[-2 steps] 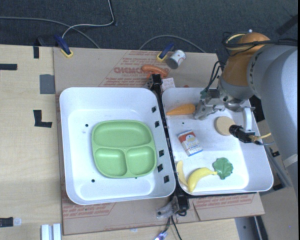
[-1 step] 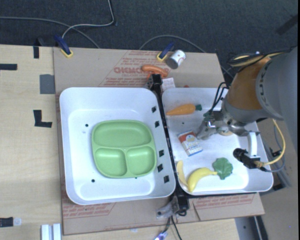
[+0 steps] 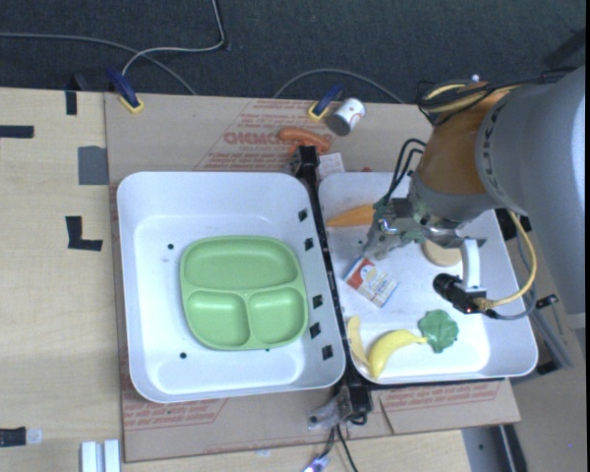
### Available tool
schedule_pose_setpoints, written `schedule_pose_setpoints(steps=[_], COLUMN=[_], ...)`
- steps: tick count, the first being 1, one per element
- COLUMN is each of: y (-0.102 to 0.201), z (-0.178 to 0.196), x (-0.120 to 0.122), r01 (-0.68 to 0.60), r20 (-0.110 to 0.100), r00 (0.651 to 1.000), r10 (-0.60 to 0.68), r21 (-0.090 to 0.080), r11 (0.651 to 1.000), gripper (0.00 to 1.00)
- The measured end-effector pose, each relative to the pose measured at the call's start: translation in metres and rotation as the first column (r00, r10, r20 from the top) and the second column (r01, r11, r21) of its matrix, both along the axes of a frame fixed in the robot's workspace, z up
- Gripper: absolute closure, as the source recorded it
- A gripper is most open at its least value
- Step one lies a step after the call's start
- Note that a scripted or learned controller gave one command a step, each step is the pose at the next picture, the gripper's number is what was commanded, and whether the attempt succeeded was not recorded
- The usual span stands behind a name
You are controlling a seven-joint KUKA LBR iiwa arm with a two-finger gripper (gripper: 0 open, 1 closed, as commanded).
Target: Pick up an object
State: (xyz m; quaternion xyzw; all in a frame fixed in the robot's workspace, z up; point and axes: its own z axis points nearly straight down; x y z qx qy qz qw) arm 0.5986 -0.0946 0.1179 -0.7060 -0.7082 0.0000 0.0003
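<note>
Here, the left bin (image 3: 143, 264) holds a green divided plate (image 3: 243, 292). In the right bin (image 3: 506, 357), a small red-and-white packet (image 3: 372, 282) lies just below the gripper (image 3: 382, 241); whether it grips anything I cannot tell. A banana (image 3: 385, 347) and broccoli (image 3: 439, 329) lie nearer the front edge.
</note>
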Motion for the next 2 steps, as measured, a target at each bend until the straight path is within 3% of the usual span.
schedule_pose_setpoints(steps=[1,2], y=[-0.001,-0.001], z=[0.0,-0.033], x=[0.0,0.067], r01=[0.001,0.001], r20=[-0.001,0.0], r00=[1.0,1.0], r10=[-0.001,-0.001], r21=[0.0,-0.002], r11=[1.0,1.0], gripper=[0.0,0.0])
